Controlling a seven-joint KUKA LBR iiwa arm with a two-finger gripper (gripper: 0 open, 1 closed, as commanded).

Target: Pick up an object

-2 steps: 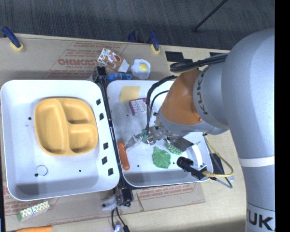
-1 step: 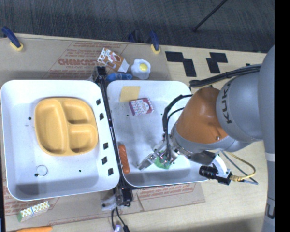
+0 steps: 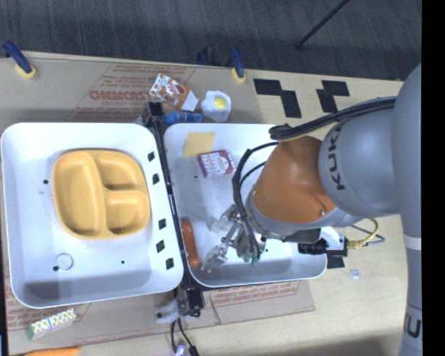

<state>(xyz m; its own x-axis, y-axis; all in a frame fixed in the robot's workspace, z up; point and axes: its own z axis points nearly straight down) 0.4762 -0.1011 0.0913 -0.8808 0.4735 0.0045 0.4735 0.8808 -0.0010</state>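
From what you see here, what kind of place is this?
Probably a robotics lab test bench: a KUKA arm reaches over two white bins taped on cardboard, holding toy-like items such as a yellow divided tray and a small carton.

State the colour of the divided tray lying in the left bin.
Yellow. The divided tray shows plainly in the camera view, resting in the left bin.

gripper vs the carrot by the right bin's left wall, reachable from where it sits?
Probably yes. The gripper is low in the right bin, just right of the carrot, with nothing between them. The bin wall close behind the carrot could crowd a finger.
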